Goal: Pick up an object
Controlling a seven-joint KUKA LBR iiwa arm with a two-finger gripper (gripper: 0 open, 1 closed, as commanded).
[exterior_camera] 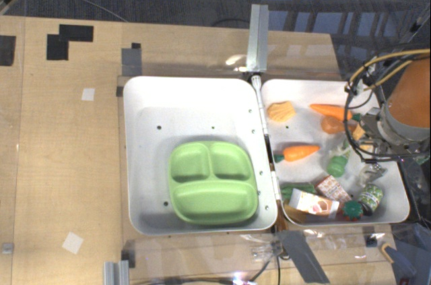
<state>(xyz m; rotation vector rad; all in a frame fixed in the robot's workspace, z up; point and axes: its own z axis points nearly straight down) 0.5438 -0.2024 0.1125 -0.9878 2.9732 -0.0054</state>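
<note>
My gripper [370,173] hangs low over the right side of the right bin [303,89], below the arm's orange band [409,99] and its looping cables. Just beneath it stands a small green can [370,197]. To its left lie a pale green item [337,166] and a small printed box [333,188]. Further left is a short carrot [300,153]. A longer carrot [328,111] and a yellow-orange lump [281,110] lie at the back. A white and red carton [314,203] and a dark green piece [351,210] rest along the front wall.
The left bin [148,102] holds a green divided plate [212,181] at its front right. A metal post [258,38] stands behind the seam between the bins. Wooden bench surface stretches to the left.
</note>
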